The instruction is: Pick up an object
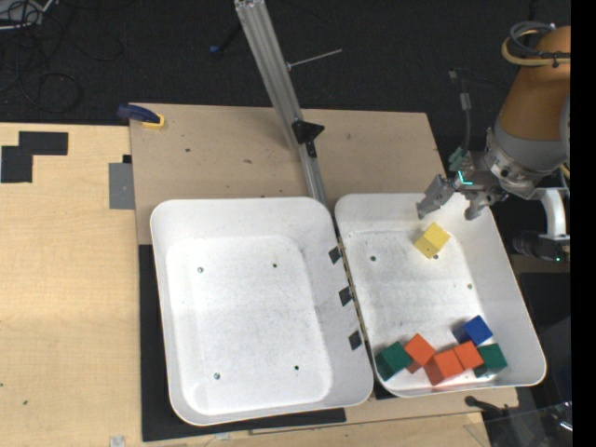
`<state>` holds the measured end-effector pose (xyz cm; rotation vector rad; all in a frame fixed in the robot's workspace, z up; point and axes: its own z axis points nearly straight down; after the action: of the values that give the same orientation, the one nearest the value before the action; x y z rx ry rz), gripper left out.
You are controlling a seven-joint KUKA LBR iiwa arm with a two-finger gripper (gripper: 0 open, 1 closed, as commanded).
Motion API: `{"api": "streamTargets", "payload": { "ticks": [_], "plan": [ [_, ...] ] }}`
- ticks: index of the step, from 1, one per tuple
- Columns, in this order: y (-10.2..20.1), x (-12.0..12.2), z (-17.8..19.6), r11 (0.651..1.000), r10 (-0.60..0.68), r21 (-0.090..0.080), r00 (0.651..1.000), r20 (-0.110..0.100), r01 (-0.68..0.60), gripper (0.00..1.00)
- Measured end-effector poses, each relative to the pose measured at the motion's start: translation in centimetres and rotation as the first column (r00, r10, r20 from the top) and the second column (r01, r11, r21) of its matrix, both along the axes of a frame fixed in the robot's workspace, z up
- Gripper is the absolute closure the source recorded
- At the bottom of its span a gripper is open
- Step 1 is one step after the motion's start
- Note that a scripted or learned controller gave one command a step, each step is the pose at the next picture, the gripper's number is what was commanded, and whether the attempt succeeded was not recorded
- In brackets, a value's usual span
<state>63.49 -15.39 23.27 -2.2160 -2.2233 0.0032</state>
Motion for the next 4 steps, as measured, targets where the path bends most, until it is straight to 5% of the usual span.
{"api": "streamTargets", "payload": {
  "ticks": [2,3,4],
  "plan": [
    [-0.4,0.7,-10.3,1.0,-0.003,0.001,1.0,-0.004,0.003,0.0],
    [-0.7,1.4,-11.2,1.0,-0.003,-0.007,1.0,0.025,0.004,0.0],
    [-0.8,1.5,-10.2,1.0,-0.004,-0.009,1.0,0.027,0.005,1.0]
  ]
}}
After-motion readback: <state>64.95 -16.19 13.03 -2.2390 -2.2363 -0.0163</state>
